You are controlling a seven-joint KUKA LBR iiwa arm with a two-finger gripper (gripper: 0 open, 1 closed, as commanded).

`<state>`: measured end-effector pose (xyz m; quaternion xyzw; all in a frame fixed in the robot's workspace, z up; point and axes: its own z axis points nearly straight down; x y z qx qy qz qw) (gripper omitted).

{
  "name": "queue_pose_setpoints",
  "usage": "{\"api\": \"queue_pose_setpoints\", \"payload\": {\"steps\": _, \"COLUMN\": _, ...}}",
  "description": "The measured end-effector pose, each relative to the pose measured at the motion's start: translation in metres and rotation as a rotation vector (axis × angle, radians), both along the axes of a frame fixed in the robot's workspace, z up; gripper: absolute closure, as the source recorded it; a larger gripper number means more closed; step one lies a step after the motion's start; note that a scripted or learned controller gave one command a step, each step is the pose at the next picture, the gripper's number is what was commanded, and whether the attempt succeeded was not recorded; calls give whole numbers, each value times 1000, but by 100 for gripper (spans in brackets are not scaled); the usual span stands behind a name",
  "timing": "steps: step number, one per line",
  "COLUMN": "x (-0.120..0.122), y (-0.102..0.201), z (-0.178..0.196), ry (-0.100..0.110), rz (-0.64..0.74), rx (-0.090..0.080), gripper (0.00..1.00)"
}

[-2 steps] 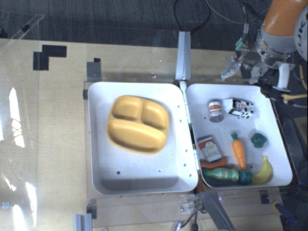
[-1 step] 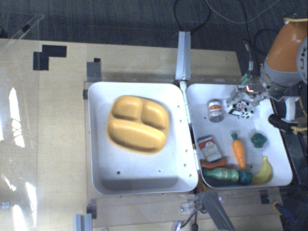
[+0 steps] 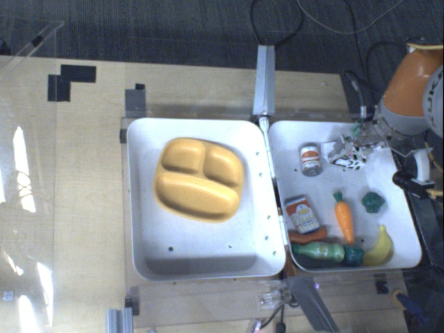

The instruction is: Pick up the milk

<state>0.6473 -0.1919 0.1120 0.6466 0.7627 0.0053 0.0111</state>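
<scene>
The milk (image 3: 352, 160) is a small white carton with black cow patches. It lies at the back of the right bin (image 3: 409, 214), right of a small can. My gripper (image 3: 355, 143) reaches in from the right and sits low over the carton's far side, touching or nearly touching it. Grey metal parts of the gripper overlap the carton's top, so part of the carton is hidden. The arm's orange band (image 3: 414, 80) rises above the bin's back right corner.
The right bin also holds a red-labelled can (image 3: 311, 159), a carrot (image 3: 344, 218), broccoli (image 3: 373, 201), a banana (image 3: 379, 247), a green bottle (image 3: 320, 252) and a red box (image 3: 302, 215). A large yellow bread loaf (image 3: 199, 179) lies in the left bin (image 3: 208, 262).
</scene>
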Motion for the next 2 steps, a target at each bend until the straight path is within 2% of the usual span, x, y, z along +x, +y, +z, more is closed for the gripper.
{"api": "queue_pose_setpoints", "payload": {"steps": 1, "x": -14, "y": -4, "z": 58, "ry": 17, "rz": 71, "rx": 3, "gripper": 0}}
{"api": "queue_pose_setpoints", "payload": {"steps": 2, "x": 0, "y": -15, "z": 2, "ry": -3, "rz": 96, "rx": -7, "gripper": 0}}
